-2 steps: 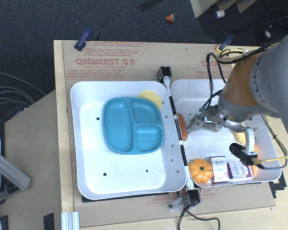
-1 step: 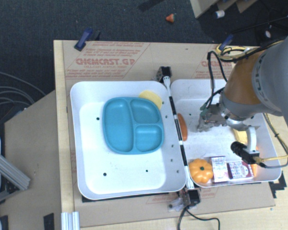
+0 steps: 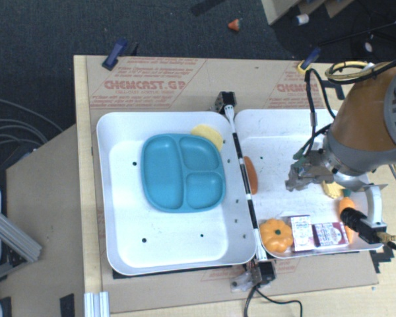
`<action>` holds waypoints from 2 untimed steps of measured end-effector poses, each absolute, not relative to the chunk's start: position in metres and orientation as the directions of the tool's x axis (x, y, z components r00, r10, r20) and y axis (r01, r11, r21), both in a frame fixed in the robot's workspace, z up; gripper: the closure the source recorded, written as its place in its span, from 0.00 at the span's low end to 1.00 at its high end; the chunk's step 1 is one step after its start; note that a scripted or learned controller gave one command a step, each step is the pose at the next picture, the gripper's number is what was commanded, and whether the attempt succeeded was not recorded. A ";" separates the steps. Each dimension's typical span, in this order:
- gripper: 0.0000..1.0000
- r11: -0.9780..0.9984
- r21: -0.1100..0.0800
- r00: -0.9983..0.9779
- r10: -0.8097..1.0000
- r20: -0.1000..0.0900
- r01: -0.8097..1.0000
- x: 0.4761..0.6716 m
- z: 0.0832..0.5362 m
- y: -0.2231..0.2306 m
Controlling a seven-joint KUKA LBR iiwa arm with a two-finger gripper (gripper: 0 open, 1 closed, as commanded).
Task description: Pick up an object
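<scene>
Robot arm's end effector [image 3: 302, 176] hovers low inside the right bin [image 3: 277, 127], above bare floor; whether it is wide or narrow, cannot tell. A toy pumpkin [image 3: 276, 235] sits nearby, within reach.

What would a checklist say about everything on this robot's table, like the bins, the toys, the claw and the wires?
Surface: brown bench bearing the left bin and the right bin.
Job's things: orange pumpkin, printed packet and hot dog in the right bin.
Clutter: blue divided plate in the left bin, yellow piece behind it.
Grippers: gripper low over the right bin, nothing seen between its fingers.
Cables: black cable along the arm, grey cables on the floor.
Surroundings: dark carpet, blue clamp at the bench's far edge.
</scene>
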State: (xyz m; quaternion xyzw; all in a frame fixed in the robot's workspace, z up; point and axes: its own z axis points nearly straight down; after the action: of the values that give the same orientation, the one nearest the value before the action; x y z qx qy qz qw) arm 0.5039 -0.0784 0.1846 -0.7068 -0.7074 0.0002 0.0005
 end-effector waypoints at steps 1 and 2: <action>0.00 0.000 -0.002 0.000 1.000 0.001 1.000 0.504 0.184 -0.078; 0.00 0.000 -0.001 0.000 1.000 0.000 1.000 0.483 0.084 -0.099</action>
State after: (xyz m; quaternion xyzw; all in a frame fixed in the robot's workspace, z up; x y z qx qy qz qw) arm 0.4831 -0.0986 0.0843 -0.7072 -0.7070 0.0002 0.0005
